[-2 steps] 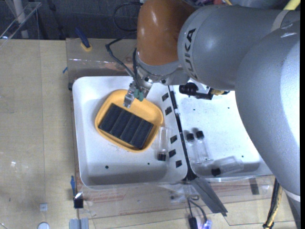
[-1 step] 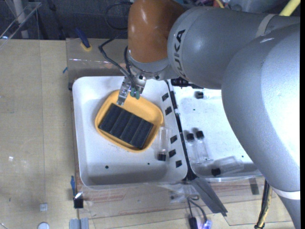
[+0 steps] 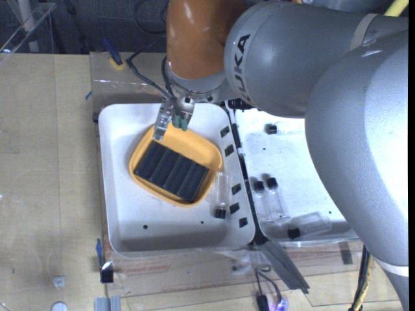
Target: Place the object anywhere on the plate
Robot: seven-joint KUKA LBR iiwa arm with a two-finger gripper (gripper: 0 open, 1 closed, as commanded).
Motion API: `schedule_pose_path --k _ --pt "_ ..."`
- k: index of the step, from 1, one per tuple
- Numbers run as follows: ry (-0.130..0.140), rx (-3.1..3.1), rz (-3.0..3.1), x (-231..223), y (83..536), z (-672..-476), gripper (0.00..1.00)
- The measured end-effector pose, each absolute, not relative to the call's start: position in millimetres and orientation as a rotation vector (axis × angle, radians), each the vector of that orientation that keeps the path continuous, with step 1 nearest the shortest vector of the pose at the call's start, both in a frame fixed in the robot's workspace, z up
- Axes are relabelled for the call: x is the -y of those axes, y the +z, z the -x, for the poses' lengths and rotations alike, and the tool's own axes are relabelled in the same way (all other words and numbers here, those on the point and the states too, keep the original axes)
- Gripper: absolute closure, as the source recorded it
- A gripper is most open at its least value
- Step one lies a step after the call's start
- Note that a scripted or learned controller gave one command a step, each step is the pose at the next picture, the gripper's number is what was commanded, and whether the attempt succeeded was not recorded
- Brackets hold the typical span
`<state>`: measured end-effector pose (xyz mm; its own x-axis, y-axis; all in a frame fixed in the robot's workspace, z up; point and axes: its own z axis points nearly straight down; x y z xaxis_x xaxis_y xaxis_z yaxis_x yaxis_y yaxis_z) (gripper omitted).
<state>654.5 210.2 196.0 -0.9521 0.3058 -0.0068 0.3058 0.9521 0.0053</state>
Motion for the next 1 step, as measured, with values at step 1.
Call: schedule_pose_path --k 1 --pt "0.003 -3.127 -0.278 -217.6 180.7 -648.6 1.00"
